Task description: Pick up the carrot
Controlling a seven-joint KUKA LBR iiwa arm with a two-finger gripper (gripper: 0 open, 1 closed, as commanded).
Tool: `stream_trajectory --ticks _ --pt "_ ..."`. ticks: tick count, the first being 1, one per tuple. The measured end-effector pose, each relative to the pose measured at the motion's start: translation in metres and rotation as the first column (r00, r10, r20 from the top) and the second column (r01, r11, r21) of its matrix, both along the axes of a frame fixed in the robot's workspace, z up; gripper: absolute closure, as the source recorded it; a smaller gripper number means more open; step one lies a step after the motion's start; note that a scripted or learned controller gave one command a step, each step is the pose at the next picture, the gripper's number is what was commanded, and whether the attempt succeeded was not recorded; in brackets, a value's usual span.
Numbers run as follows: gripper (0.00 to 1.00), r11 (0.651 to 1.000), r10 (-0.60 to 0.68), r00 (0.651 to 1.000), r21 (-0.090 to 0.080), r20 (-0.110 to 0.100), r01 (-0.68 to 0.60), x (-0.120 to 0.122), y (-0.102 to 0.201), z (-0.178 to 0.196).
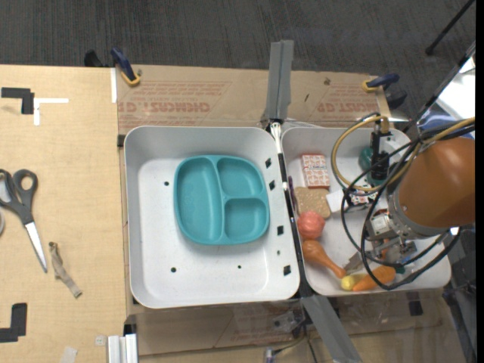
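- Gripper (376, 257) hangs low over the right bin (431, 278), beside the carrot (372, 280); cables hide its state, so I cannot tell whether it grips anything
- carrot lies at that bin's near edge, seemingly resting on the floor (not lifted); the grasp and lift look left to do
- left to right: one pair of scissors (26, 214); one teal divided plate (223, 200) in the left bin (147, 278); one carrot in the right bin
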State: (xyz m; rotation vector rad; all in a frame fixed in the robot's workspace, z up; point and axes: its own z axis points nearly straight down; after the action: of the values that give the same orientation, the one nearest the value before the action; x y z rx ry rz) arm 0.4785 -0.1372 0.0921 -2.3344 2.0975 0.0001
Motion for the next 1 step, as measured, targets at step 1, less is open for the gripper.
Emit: stream_trajectory --ticks 1 --pt "0.00 1.000 -0.013 1.000 0.001 -0.002 0.013 -0.0003 0.0475 -0.0007"
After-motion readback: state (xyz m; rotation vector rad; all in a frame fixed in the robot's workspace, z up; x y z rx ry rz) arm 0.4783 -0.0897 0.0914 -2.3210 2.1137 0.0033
